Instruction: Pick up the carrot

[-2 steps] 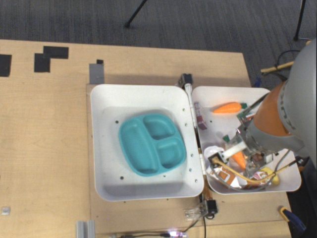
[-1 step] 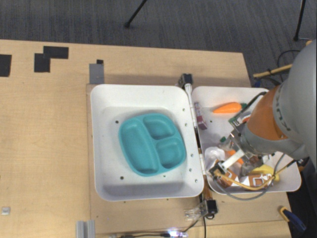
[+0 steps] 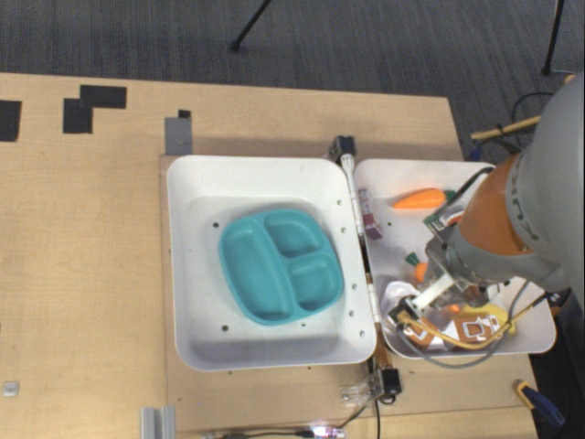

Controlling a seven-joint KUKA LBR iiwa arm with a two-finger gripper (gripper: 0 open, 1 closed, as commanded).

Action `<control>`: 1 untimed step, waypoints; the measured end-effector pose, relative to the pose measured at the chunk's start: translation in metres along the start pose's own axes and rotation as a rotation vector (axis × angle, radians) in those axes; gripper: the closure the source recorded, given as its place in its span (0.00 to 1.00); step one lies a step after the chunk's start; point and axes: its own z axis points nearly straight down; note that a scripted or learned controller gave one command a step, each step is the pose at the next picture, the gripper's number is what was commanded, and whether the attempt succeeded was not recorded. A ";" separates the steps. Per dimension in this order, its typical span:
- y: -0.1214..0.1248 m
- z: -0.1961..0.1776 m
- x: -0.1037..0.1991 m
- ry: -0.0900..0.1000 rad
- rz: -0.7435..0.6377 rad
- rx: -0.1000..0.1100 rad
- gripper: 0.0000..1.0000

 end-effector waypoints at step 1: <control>0.000 -0.010 0.002 0.002 -0.006 0.002 1.00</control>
